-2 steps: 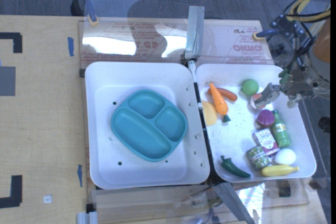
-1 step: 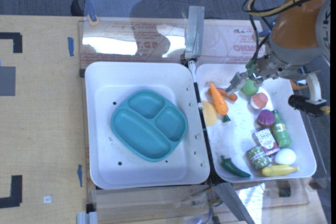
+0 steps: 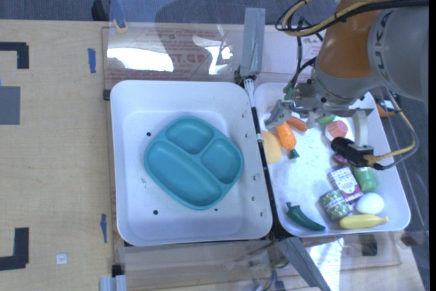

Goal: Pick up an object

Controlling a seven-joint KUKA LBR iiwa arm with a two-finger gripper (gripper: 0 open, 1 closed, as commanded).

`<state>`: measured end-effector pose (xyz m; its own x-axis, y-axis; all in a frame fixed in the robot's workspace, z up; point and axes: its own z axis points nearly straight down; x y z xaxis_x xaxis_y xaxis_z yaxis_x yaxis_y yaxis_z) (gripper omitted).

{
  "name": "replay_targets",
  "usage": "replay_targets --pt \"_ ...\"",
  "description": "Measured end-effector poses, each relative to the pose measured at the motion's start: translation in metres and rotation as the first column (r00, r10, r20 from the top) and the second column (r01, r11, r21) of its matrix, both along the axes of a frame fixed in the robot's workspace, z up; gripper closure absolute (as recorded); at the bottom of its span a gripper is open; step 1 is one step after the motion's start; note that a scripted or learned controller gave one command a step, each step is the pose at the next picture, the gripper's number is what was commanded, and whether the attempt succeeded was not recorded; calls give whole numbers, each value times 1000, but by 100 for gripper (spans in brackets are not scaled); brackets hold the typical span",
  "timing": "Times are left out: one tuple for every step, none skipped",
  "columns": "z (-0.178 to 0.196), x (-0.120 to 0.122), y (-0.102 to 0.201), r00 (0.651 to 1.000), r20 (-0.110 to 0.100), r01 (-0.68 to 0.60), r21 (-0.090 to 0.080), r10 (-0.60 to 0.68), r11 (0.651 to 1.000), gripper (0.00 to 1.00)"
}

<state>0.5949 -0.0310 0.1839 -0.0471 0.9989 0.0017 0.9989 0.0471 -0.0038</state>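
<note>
— What takes up the most room?

— The arm (image 3: 361, 37); its bulk hides the right bin's (image 3: 398, 204) far corner. The left bin (image 3: 122, 167) holds a teal divided plate (image 3: 194, 161).

— And the gripper (image 3: 289, 108)?

— Low over the right bin's far-left part, just above an orange carrot (image 3: 287, 137). Nothing sits between its fingers; their spread is hard to make out.

— Smaller things?

— A white egg (image 3: 371, 203), yellow banana (image 3: 363, 221) and green pepper (image 3: 303, 216) lie near the front edge.

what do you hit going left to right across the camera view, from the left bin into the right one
teal divided plate → pale yellow toy food at the right bin's left wall → toy carrot → green toy pepper → white egg
</note>
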Motion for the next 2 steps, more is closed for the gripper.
replay_targets --pt "1 0 -1 1000 2 2 0 -2 1000 0" --pt "1 0 -1 1000 2 2 0 -2 1000 0"
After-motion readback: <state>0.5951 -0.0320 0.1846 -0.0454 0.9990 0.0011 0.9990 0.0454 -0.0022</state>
